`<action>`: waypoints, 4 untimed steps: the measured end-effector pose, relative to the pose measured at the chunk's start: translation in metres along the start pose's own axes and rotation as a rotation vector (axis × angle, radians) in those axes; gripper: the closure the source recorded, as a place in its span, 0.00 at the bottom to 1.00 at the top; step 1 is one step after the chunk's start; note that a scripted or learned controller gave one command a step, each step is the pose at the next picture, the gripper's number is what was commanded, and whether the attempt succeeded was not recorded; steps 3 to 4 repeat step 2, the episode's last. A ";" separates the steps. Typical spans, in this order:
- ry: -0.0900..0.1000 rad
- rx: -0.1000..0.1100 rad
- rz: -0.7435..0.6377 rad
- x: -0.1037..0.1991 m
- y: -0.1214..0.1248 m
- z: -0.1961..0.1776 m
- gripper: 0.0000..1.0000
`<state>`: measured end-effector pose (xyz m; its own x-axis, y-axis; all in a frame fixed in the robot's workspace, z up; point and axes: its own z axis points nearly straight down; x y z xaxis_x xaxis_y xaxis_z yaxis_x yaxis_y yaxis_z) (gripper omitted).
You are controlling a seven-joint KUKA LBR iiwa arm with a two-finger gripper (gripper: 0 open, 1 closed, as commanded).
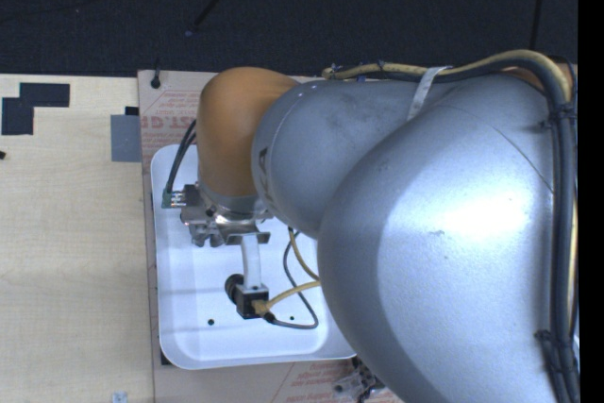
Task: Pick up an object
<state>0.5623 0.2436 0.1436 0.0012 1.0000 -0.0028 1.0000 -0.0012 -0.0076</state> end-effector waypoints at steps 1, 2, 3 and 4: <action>0.003 -0.006 0.000 -0.001 -0.007 -0.040 1.00; 0.000 0.002 0.002 -0.017 -0.048 -0.014 1.00; 0.000 0.002 0.002 -0.017 -0.048 -0.014 1.00; 0.000 0.002 0.002 -0.017 -0.048 -0.014 1.00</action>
